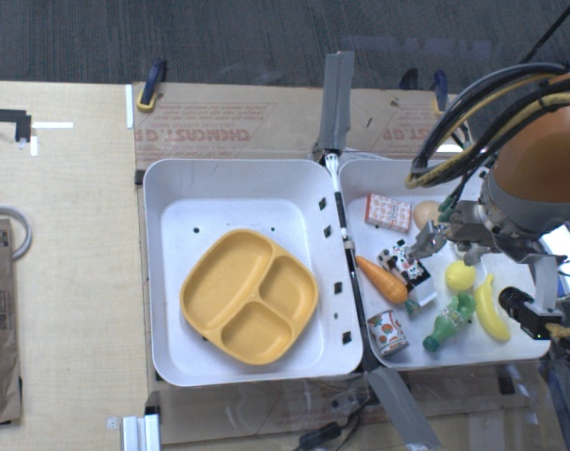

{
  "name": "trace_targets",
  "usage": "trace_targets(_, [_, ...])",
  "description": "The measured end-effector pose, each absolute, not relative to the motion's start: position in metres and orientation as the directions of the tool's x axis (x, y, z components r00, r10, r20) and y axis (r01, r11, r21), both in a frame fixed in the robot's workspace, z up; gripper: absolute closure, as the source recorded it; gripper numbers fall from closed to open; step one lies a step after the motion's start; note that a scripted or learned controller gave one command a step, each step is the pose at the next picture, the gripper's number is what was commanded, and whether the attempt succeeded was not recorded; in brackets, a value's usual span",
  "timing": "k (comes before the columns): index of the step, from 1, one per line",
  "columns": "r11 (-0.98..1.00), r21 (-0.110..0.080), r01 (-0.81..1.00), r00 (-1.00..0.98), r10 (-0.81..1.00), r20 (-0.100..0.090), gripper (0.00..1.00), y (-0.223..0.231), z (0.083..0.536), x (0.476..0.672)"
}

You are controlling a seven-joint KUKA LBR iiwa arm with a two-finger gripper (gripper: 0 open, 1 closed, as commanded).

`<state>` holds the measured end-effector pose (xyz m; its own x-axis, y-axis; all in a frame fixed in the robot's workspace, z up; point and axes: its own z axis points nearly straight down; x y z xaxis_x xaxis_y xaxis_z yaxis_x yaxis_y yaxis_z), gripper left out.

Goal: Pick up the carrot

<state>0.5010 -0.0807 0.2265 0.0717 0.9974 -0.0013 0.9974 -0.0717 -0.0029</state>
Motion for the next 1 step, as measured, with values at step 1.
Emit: trace_targets(1, [-0.078, -0.005, 0.997, 0.078, 0.997, -0.002, 0.00, -0.0203, 0.1898, 0.4765])
